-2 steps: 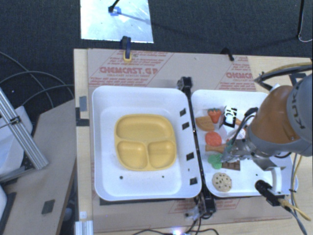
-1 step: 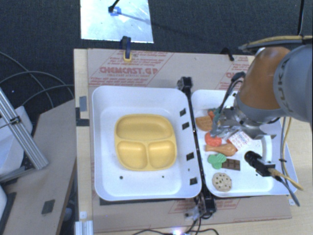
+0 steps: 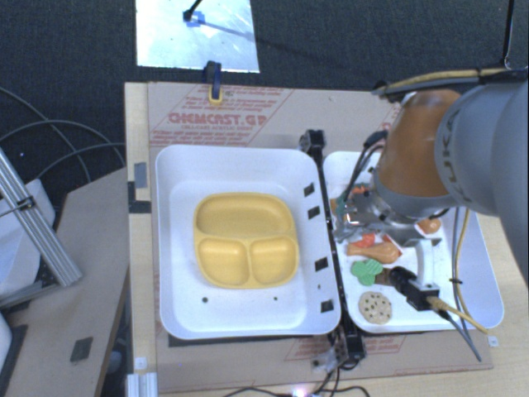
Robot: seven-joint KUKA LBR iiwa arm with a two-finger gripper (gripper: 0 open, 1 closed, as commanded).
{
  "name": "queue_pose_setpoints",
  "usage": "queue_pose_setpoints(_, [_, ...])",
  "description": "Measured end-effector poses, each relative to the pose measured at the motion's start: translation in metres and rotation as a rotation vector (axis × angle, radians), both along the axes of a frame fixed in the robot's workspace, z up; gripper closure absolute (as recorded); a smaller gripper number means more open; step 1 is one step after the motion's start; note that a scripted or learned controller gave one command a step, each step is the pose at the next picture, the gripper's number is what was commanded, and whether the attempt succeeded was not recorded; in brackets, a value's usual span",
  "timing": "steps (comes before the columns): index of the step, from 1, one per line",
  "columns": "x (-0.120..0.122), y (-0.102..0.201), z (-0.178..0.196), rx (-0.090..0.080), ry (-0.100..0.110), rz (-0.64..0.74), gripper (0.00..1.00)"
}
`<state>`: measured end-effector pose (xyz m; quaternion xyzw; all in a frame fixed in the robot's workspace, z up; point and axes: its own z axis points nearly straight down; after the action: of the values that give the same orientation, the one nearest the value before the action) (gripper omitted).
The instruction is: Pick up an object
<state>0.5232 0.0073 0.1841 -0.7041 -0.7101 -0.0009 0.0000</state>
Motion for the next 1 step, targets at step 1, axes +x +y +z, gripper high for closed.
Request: queue_pose_setpoints(1, [-0.0189,-0.0749,0.1508,-0.005,-0.017,-0.013,1.0])
